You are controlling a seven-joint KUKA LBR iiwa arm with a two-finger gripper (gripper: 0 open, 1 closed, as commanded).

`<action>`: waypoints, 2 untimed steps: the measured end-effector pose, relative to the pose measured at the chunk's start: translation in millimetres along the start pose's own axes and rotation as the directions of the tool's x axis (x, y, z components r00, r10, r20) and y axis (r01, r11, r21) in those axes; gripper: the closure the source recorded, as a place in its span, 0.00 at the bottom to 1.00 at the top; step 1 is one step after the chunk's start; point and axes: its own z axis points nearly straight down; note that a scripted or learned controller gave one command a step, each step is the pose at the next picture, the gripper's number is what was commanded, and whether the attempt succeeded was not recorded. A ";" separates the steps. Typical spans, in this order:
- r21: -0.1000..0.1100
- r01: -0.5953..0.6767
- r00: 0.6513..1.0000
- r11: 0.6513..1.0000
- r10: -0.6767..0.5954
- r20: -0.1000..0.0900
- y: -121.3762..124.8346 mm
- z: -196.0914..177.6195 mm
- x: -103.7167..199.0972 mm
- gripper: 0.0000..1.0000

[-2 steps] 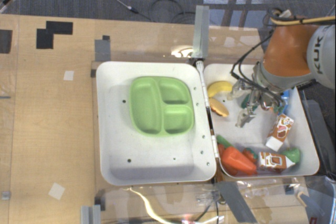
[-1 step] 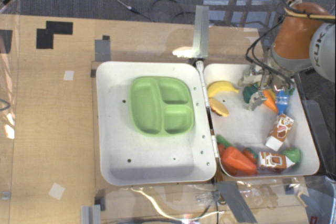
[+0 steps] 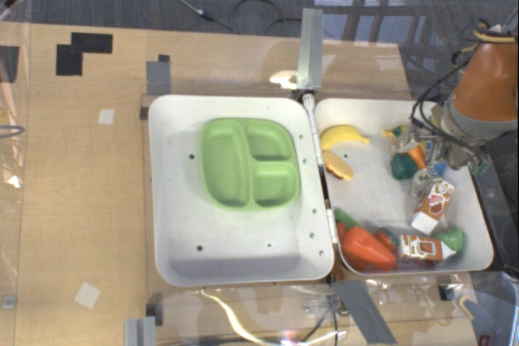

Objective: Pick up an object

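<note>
My gripper [image 3: 425, 162] reaches down into the right bin [image 3: 381, 119] near its right side, below the arm's orange band [image 3: 486, 81]. Right beside it lie a dark green toy [image 3: 402, 167] and a small orange piece [image 3: 416, 153]. A brown and white carton [image 3: 433, 207] sits just in front of the gripper. A banana [image 3: 343, 136] and a yellow-orange piece [image 3: 339, 166] lie at the bin's left side. Along the front edge are a red-orange vegetable [image 3: 369, 249], another carton [image 3: 419, 249] and a small green item [image 3: 452, 239].
The left bin [image 3: 174, 174] holds a green divided plate [image 3: 248, 162]. A metal divider [image 3: 318, 166] separates the two bins, and an upright metal post [image 3: 310, 49] stands behind them. Cables [image 3: 430, 105] hang by the wrist.
</note>
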 end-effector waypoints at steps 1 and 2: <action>0.003 0.008 1.000 1.000 -0.008 0.013 2.7 -14.6 -5.9 1.00; -0.002 -0.175 0.984 0.985 0.175 0.012 59.4 -134.9 -35.1 1.00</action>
